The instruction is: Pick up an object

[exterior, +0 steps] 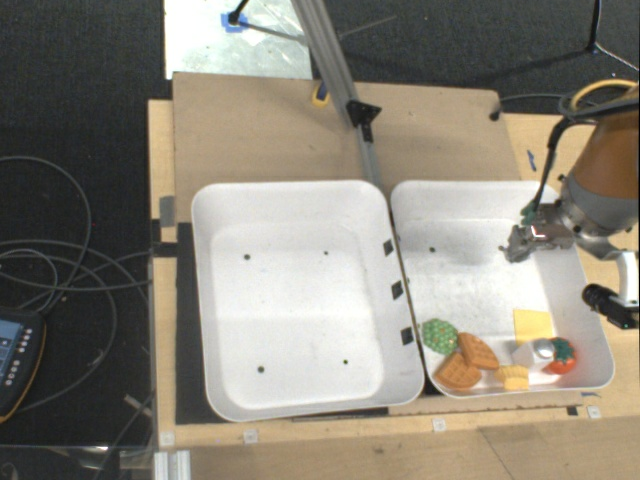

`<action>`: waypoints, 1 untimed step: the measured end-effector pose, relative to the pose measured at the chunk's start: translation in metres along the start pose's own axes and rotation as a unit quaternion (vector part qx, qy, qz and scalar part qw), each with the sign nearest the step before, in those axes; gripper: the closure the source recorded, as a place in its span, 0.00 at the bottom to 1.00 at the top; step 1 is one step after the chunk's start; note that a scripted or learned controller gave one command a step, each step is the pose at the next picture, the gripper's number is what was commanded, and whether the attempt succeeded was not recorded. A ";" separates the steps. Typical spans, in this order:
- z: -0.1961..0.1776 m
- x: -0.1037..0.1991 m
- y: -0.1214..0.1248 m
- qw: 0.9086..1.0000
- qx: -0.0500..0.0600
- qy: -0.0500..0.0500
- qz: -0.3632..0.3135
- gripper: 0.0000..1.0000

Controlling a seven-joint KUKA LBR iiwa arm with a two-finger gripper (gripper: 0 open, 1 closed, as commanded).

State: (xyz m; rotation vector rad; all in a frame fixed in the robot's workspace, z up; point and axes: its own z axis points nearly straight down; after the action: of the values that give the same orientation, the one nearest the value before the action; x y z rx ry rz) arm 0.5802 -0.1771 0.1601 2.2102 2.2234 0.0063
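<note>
White right bin (pixel 470 218) held the toys (pixel 495 353) heaped along its near edge; the gripper (pixel 520 243) hung mid-bin, grip state unclear.

On my bench (pixel 440 128) the left bin (pixel 295 298) sat against the right one. A grey pole (pixel 330 53) slanted across the bench's far edge. Cables (pixel 60 258) looped over the dark floor beside a handheld controller (pixel 15 353).

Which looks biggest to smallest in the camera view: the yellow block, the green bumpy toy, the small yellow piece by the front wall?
1. Yellow block and green bumpy toy: about alike, too close to rank.
2. Small yellow piece: clearly smallest.
</note>
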 end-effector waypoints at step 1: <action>-0.047 0.000 0.002 1.000 0.001 0.000 0.000 1.00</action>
State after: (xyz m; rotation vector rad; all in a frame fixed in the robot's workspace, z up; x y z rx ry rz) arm 0.5818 -0.1775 0.2066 2.2112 2.2233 0.0049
